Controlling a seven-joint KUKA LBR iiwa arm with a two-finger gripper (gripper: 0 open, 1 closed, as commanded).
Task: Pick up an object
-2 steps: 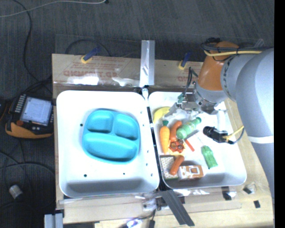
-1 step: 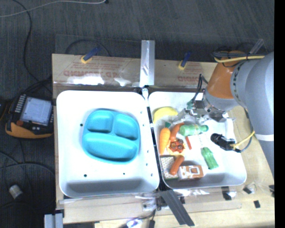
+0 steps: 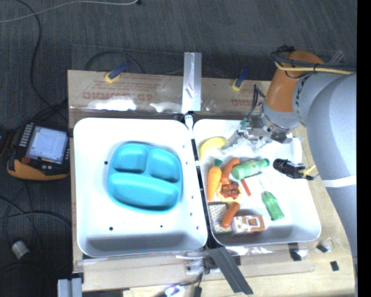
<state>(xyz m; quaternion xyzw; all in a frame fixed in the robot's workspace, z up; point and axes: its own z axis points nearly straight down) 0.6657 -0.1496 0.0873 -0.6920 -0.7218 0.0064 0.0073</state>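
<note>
I see dark grey carpet (image 3: 116, 29) around the wooden bench (image 3: 145, 87), cables (image 3: 23, 17) trailing across it, and a handheld screen (image 3: 43, 148) lying left.

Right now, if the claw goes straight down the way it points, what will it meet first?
Probably the bare floor of the right bin near its back wall. The claw hangs between the banana and the green bottle; depth is unclear.
</note>
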